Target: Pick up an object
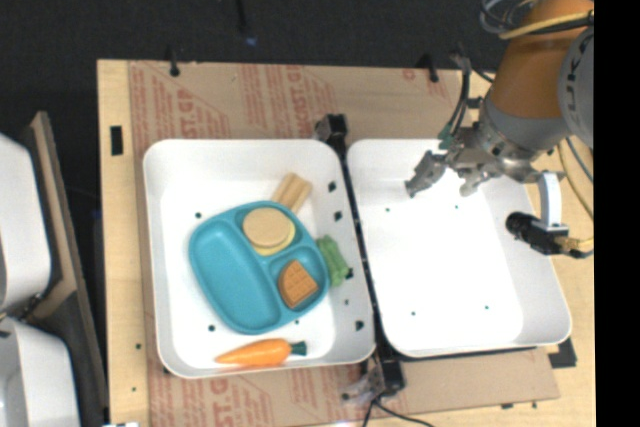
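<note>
My gripper hangs over the far part of the right bin, its two fingers spread apart with nothing between them. In the left bin lies a blue divided tray carrying a round tan cookie and a brown waffle piece. A tan wooden block rests at the tray's far edge and a green piece at its right side. An orange carrot lies near the left bin's front wall. All objects are well left of the gripper.
A black clip sits at the far end of the divider between the bins. A black fitting with a cable hangs by the right bin's right wall. The cardboard-covered bench surrounds both bins.
</note>
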`<state>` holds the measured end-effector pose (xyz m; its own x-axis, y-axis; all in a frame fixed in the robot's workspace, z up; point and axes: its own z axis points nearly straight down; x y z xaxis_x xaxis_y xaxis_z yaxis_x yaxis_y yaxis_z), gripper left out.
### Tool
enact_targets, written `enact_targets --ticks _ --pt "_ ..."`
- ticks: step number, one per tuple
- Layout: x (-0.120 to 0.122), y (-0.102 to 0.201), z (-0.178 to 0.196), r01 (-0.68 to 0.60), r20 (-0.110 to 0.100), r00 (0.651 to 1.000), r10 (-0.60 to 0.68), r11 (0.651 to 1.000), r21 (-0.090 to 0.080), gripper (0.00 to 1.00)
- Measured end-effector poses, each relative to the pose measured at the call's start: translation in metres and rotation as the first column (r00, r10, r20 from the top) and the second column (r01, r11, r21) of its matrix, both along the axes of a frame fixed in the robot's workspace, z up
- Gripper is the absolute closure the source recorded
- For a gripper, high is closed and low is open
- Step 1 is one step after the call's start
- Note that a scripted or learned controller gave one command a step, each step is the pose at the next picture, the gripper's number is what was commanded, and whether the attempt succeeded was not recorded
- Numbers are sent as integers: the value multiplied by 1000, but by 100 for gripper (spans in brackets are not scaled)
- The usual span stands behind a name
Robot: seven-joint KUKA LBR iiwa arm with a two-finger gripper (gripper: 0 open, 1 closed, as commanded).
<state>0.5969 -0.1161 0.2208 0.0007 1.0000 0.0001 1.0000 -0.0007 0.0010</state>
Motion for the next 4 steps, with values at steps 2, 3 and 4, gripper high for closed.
enact_targets --ticks 2,3,4 --pt "56 -38 -121 1 -3 1000 -1 1000 -1 0" --pt "47 37 -14 -6 10 1000 6 1000 1 0" --pt "43 19 -126 1 -10 1000 -1 1000 0 0"
